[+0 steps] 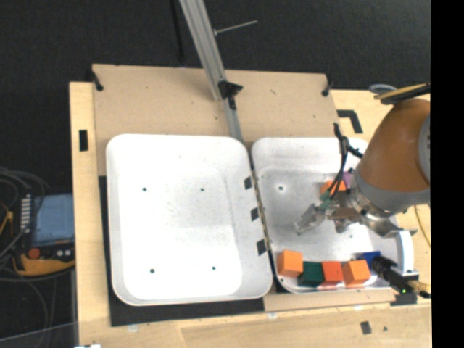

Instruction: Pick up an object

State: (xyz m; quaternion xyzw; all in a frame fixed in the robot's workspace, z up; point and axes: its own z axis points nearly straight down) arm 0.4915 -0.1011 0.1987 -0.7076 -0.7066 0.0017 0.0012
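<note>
In the right bin [290, 158], the metal gripper [308, 222] hangs over smooth white plastic; its spread cannot be told. Square blocks [322, 270], orange and green, line the lower wall.

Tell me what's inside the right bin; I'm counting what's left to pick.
Along the right bin's near wall sit an orange block, a green block and two more orange blocks. The arm covers the bin's far-right part, hiding anything there.

Gripper [310, 220] low over right bin [290, 158], blocks [322, 270] along near wall.
</note>
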